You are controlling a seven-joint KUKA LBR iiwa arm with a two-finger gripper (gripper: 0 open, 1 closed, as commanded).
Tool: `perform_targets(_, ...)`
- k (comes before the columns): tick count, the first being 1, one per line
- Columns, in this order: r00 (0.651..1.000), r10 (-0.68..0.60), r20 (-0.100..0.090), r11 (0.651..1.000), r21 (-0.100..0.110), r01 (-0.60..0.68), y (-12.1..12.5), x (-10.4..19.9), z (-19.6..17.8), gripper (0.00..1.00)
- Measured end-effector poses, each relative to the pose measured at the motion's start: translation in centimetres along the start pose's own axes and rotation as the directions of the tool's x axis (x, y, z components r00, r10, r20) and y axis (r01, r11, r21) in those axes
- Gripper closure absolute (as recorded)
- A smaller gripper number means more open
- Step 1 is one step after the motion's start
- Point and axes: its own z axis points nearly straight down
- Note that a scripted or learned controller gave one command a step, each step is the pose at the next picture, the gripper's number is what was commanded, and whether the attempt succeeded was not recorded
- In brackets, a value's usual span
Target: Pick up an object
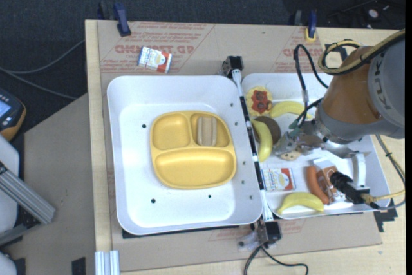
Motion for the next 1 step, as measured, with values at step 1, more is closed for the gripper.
perform_targets(1, 1.000, -0.011, 0.000, 1.000, -0.011, 0.011, 4.90, 6.99, -9.60, 1.00)
